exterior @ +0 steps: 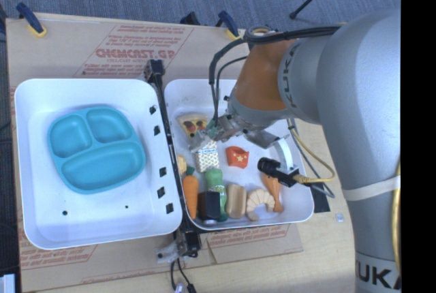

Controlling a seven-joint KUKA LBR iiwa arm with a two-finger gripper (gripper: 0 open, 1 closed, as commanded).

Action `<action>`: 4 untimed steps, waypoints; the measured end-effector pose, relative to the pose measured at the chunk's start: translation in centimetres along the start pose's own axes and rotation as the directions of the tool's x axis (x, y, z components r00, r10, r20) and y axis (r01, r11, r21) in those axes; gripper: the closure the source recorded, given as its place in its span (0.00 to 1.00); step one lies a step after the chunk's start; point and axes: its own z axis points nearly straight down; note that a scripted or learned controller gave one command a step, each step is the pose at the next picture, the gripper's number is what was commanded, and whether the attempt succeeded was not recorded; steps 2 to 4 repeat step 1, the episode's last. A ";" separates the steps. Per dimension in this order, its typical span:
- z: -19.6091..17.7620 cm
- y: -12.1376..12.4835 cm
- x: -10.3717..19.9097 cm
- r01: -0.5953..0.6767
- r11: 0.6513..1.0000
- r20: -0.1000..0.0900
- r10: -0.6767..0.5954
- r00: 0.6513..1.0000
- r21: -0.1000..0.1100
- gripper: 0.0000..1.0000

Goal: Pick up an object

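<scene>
My gripper (210, 137) is low in the right bin (297, 211), near its left middle, under the grey arm and its orange band (262, 80). It hangs just above a pale checkered block (208, 159) and right beside a pizza slice (193, 125). A red strawberry-like piece (237, 157) lies just to its right. Along the bin's front edge sit a carrot (190, 195), a green piece (215, 179), a black block (211, 205), a tan bread piece (236, 199), a croissant (259, 203) and an orange drumstick (273, 190). The wrist hides the bin's far part.
The left bin (41, 94) holds a blue divided plate (95, 148). A black clip rail (162, 142) runs between the two bins. A black cable end (270, 166) and wires hang off the wrist over the right bin's right side.
</scene>
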 end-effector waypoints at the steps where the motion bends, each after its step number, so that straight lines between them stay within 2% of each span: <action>1: -12.9 2.9 0.9 0.006 1.000 0.004 -0.006 1.000 -0.007 1.00; 4: -12.9 2.9 0.9 0.006 1.000 0.004 -0.006 1.000 -0.007 1.00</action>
